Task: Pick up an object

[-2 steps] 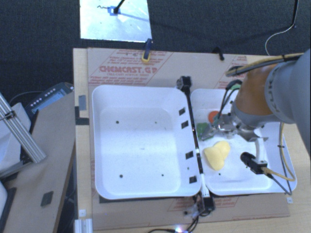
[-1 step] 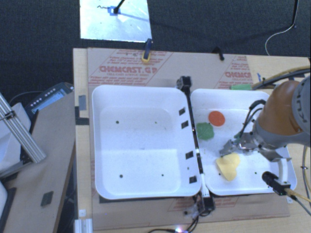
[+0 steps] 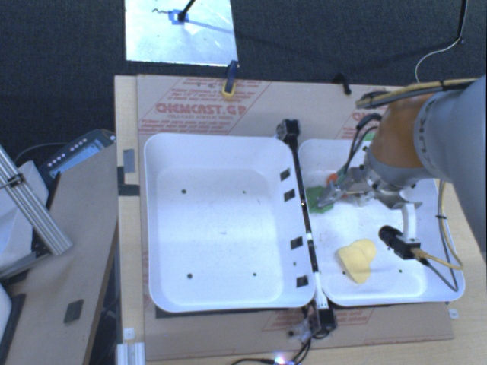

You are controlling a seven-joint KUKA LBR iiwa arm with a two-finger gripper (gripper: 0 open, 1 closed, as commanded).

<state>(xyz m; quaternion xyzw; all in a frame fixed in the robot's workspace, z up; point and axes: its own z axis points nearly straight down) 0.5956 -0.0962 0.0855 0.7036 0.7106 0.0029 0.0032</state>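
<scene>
Risk first: we judge that the two-finger gripper (image 3: pixel 329 198), low over the right white plastic bin (image 3: pixel 396 289) near its left wall, could strike that wall or skid off. We cannot tell its opening. The small green object (image 3: pixel 314 201) lies flat just beside it; the pale yellow lumpy object (image 3: pixel 358 261) sits nearer.

My counter (image 3: pixel 129 280) is a pale wooden board covered by a brown cardboard sheet with red print (image 3: pixel 202 106). Dark carpeted floor (image 3: pixel 53 52) surrounds it — a shiny square metal plate (image 3: pixel 180 21) lies there. An aluminium rail (image 3: pixel 30 211) slants at left.
</scene>
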